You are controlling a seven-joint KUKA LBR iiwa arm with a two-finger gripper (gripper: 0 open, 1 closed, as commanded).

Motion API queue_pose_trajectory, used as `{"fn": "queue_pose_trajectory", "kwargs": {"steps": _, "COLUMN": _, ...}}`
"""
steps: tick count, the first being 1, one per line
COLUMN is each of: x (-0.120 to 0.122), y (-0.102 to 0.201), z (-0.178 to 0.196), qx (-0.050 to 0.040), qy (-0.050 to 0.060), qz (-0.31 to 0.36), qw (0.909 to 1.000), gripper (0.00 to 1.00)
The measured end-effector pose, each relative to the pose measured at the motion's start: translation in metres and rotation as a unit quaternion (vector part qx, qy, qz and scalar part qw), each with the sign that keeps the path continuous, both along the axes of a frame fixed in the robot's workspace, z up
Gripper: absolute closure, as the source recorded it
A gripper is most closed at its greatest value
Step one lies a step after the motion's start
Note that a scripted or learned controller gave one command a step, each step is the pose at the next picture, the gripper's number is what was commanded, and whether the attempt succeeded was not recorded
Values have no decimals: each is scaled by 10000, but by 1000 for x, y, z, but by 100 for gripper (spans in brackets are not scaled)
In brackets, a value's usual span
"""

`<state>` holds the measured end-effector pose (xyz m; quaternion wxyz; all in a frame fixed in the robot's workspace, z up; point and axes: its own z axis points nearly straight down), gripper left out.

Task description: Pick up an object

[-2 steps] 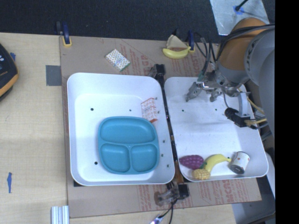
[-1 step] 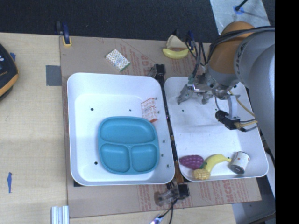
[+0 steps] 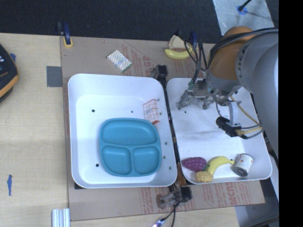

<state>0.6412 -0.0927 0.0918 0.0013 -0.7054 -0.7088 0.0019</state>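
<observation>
In the right bin [image 3: 203, 131] my gripper [image 3: 194, 104] hovers over the far left part, its two fingers spread apart with nothing between them. Along the bin's near edge lie a purple bunch of grapes [image 3: 193, 163], a yellow banana [image 3: 219, 163], a small yellow corn piece [image 3: 204, 176] and a white and grey can [image 3: 243, 164] on its side. All of these lie well nearer the front than the gripper. The left bin [image 3: 85, 103] holds a blue divided plate [image 3: 130, 146] and a red-and-white packet [image 3: 151, 110] by its right wall.
Outside the bins, a second banana [image 3: 177, 52] lies on the cardboard behind the right bin, and a patterned packet [image 3: 119, 59] sits behind the left bin. A black and yellow device [image 3: 5, 70] is at the far left. The arm's cables [image 3: 236, 126] hang over the right bin.
</observation>
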Motion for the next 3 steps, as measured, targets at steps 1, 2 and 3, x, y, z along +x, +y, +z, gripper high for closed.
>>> {"fn": "queue_pose_trajectory", "kwargs": {"steps": 1, "x": -35, "y": 5, "z": 107, "qx": -1, "qy": -23, "qz": -14, "qw": 10000, "gripper": 0}}
{"fn": "queue_pose_trajectory", "kwargs": {"steps": 2, "x": 2, "y": -20, "z": 4, "qx": -1, "qy": 12, "qz": -8, "qw": 10000, "gripper": 0}}
{"fn": "queue_pose_trajectory", "kwargs": {"steps": 3, "x": 1, "y": -10, "z": 0, "qx": 0, "qy": 1, "qz": 3, "qw": 10000, "gripper": 0}}
